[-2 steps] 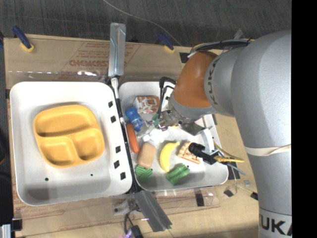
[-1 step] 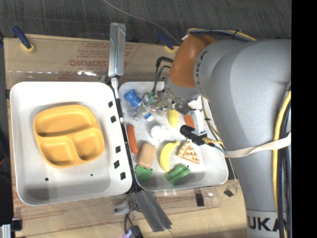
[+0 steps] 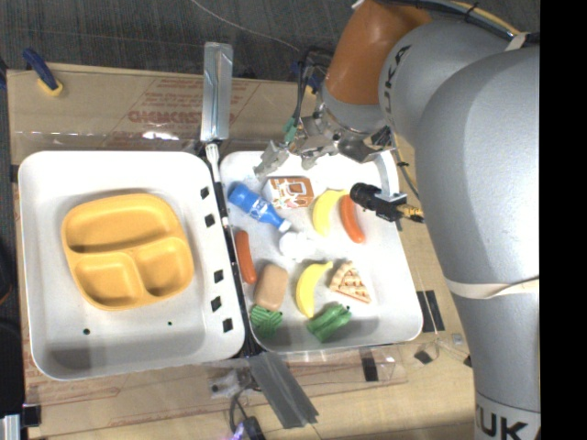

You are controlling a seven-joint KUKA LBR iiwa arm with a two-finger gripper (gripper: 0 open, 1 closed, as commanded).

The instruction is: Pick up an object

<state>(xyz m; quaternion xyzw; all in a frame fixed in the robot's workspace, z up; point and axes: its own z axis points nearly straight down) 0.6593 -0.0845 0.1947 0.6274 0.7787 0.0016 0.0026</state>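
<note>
My gripper (image 3: 292,154) hovers over the far end of the right bin (image 3: 404,291), open with nothing between its fingers. Just below it lies a small orange-and-white box (image 3: 290,191). Left of the box a blue bottle (image 3: 254,205) lies slanted, its white cap end (image 3: 293,243) toward the bin's middle. To the right are a yellow fruit (image 3: 326,212) and a red-orange sausage (image 3: 352,219). Nearer the front lie an orange carrot (image 3: 245,256), a tan bread piece (image 3: 271,287), a yellow banana (image 3: 310,287) and a pizza slice (image 3: 350,284).
Two green toy vegetables (image 3: 267,319) (image 3: 328,321) lie at the right bin's front edge. The left bin (image 3: 37,337) holds a yellow divided tray (image 3: 128,248). A metal divider (image 3: 216,90) stands between the bins at the back. The arm's bulk covers the right side.
</note>
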